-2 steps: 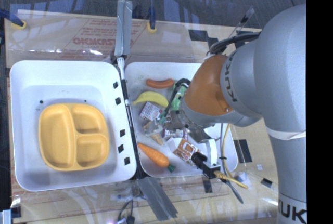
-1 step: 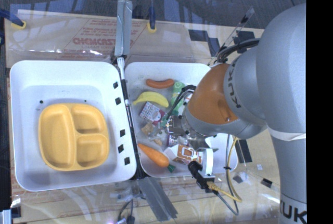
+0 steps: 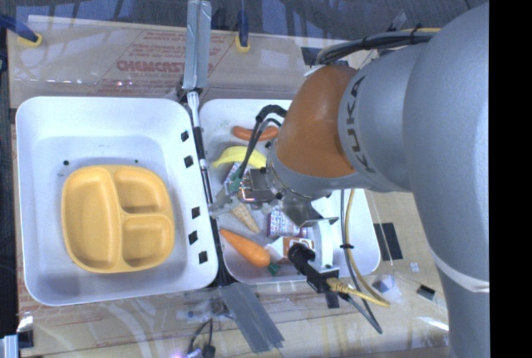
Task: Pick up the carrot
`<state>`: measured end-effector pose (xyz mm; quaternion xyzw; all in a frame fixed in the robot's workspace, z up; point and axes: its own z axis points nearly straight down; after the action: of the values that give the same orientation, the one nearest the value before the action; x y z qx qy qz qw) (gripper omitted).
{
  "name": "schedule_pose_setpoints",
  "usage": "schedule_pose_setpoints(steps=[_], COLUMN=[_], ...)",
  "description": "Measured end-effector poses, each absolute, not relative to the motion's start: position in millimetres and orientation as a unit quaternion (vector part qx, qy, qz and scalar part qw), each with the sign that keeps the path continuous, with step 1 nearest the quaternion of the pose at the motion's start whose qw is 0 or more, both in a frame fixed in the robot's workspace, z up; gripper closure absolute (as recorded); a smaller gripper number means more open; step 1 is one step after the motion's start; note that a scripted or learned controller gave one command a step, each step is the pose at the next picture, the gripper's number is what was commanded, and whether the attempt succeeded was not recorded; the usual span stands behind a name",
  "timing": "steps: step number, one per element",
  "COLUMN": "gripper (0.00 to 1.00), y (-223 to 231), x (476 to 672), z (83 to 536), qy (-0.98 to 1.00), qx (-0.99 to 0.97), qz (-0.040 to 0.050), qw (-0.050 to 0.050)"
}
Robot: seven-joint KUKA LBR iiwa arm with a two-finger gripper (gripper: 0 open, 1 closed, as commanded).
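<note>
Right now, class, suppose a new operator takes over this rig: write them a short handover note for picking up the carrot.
Gripper: low over the right bin, among the clutter; grip state cannot be judged.
Carrot: lying flat near the right bin's front left corner, in front of the gripper, not held.
Nearby: banana, ice cream cone.
Left bin: holds a yellow divided tray.
Done: nothing lifted.
Left: grasp the carrot and raise it.
</note>
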<state>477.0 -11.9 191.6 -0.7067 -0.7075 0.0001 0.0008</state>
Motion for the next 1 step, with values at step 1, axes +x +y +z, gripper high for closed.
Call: schedule_pose_setpoints(steps=[1], gripper=[0.0], y=[-76.7], x=[476.3], z=[191.3], qy=[-0.671], qx=[-0.742], qz=[0.0006], qw=[0.0])
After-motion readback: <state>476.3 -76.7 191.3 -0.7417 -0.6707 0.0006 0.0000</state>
